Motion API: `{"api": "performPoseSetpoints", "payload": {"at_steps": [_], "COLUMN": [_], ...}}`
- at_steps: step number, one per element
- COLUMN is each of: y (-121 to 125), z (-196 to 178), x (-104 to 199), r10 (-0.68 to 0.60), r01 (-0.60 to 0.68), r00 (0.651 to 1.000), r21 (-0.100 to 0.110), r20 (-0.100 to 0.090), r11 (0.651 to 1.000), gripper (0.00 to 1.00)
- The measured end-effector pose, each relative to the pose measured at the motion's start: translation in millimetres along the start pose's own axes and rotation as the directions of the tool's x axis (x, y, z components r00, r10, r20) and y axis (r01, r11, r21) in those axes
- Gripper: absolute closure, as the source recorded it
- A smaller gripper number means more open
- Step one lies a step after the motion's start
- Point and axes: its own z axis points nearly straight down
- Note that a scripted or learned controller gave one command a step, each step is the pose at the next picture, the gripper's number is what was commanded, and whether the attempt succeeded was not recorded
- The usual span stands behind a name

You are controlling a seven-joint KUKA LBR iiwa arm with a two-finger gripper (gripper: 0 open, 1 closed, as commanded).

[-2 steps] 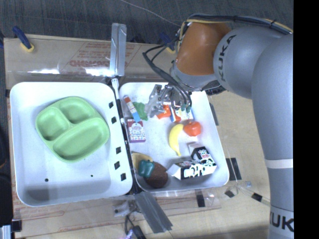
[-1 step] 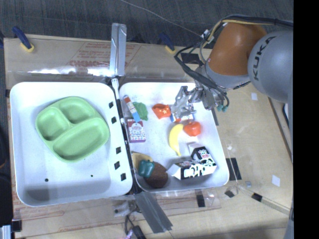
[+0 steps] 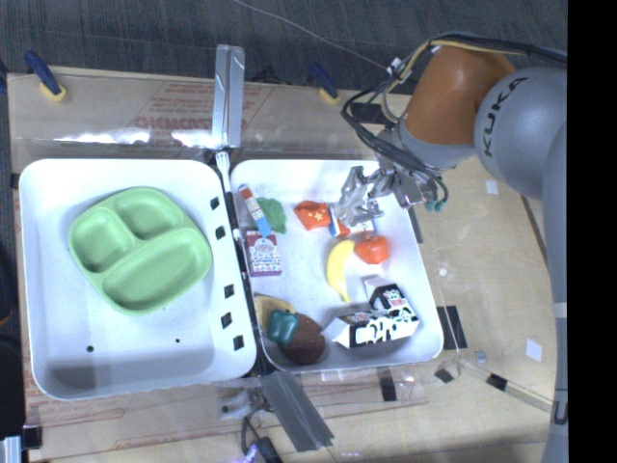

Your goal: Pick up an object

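Gripper (image 3: 355, 210): poised low in the right bin (image 3: 415, 258); grip state cannot be told. Tomato (image 3: 371, 249) lies just below it, banana (image 3: 338, 266) lengthwise alongside.

Left bin (image 3: 39, 258): green divided plate (image 3: 141, 247). Right bin (image 3: 289, 174): banana (image 3: 338, 266), tomato (image 3: 371, 249), cow-print carton (image 3: 378, 322). Gripper (image 3: 355, 208) hung above the tomato.

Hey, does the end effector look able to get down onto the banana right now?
Probably yes. The end effector hangs just above the banana, whose top is uncovered, though the tomato crowds its right side.
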Motion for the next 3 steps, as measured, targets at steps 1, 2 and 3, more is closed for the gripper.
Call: {"api": "performPoseSetpoints", "payload": {"at_steps": [1, 2, 3], "y": [0, 63, 65], "z": [-1, 52, 41], "x": [0, 100, 97], "r10": [0.0, -0.104, -0.112], "r01": [0.0, 0.104, 0.112], "r00": [1.0, 0.995, 0.994], "r21": [0.001, -0.005, -0.002], "r20": [0.001, -0.006, -0.002], "r11": [1.0, 0.995, 0.994], "gripper": [0.0, 0.0, 1.0]}}
